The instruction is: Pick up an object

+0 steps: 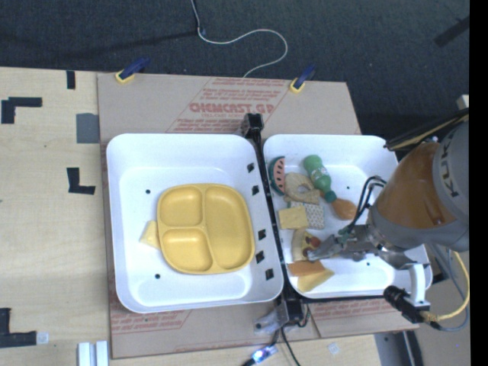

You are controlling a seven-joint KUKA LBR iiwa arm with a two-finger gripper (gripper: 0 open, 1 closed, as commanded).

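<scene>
The right bin point(358, 145) holds several toy foods. A green bottle point(316, 172), a watermelon slice point(277, 172) and a tan bread piece point(299, 186) lie at its far left. Below them are a yellow square cracker point(293, 218), a pale speckled square point(314, 216) and an orange piece point(345, 208). An orange wedge point(303, 268) and a pale yellow wedge point(314, 280) lie near the front wall. My gripper point(320, 250) is low in this bin, just above the orange wedge and beside a small dark brown item point(311, 242). Its tip blends into the clutter.
The left bin point(122, 204) carries a yellow divided plate point(206, 229), with a yellow wedge point(148, 235) poking out from under its left side. The arm's orange band and grey body point(415, 204) cover the right bin's right side. A black divider clip point(252, 124) sits between the bins.
</scene>
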